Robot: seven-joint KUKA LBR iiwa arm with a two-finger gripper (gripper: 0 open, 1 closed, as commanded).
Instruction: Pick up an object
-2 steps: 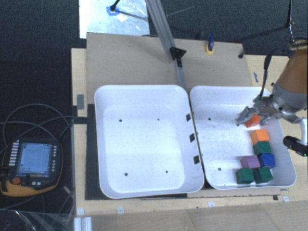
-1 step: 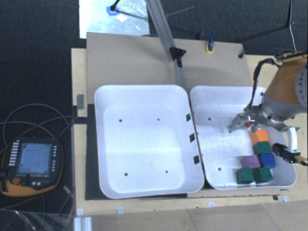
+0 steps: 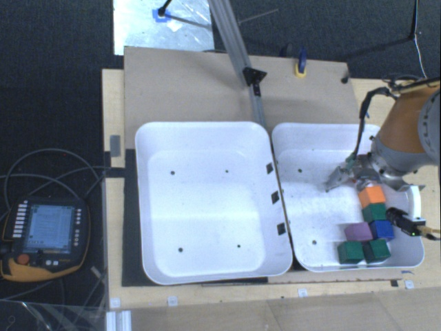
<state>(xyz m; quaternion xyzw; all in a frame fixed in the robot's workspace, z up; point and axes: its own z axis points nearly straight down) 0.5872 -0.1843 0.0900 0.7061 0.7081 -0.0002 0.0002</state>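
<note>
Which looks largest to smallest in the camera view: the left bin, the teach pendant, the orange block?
1. Left bin
2. Teach pendant
3. Orange block
The gaps are wide, so nearness to the camera doesn't change the order.

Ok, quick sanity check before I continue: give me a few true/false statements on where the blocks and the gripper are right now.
1. All the blocks sit in the right bin. True.
2. The orange block lies alone in the left bin. False: it is in the right bin, next to a green block.
3. The gripper is over the right bin. True.
4. The purple block is stacked on the orange one. False: it lies lower down, beside the blue block.
</note>
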